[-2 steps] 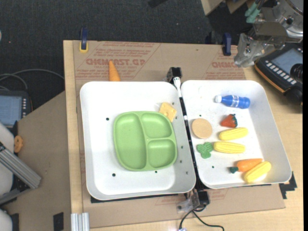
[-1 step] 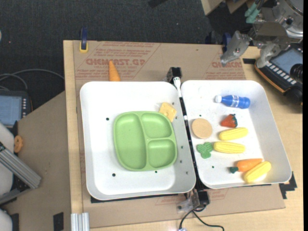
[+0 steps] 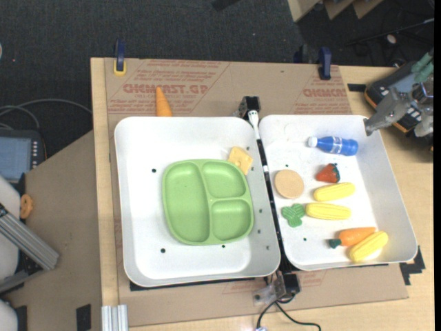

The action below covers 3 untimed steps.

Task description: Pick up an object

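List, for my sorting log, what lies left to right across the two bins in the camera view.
Green plastic divided tray → yellow cheese-like wedge → round tan cookie-shaped disc → blue-and-white toy bottle → yellow toy banana.

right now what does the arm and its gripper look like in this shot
At the frame's right edge, past the right bin, the arm is grey metal with an orange band and dark housing behind it. The gripper ends in pale grey angular pieces. Blur hides cables or markings.
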{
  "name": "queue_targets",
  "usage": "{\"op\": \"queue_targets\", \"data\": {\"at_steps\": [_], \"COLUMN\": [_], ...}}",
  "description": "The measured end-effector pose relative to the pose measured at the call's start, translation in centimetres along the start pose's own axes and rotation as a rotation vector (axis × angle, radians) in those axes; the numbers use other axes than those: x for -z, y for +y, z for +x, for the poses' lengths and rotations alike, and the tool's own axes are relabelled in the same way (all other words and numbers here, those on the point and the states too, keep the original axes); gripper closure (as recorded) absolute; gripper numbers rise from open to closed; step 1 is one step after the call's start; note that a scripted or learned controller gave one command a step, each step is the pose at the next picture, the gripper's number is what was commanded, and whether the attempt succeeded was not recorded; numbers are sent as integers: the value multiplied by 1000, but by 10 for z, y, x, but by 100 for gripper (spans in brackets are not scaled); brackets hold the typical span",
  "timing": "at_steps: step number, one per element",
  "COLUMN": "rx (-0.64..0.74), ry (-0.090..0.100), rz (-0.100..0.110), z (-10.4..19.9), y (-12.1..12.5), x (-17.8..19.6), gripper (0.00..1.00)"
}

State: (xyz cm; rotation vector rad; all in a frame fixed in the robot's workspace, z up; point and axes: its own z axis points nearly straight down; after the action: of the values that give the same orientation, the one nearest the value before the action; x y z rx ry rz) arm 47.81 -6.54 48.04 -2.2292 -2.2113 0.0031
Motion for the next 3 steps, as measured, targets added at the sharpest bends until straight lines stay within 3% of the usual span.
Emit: {"op": "queue_targets", "data": {"at_steps": [1,2,3], "rx": [9,8,14], "ry": [-1,-1,1], "rz": [-6,-4,5], "z": [4,4,62], "y": [4,4,2], "x": [11,10,-45], "gripper": [100,0,0]}}
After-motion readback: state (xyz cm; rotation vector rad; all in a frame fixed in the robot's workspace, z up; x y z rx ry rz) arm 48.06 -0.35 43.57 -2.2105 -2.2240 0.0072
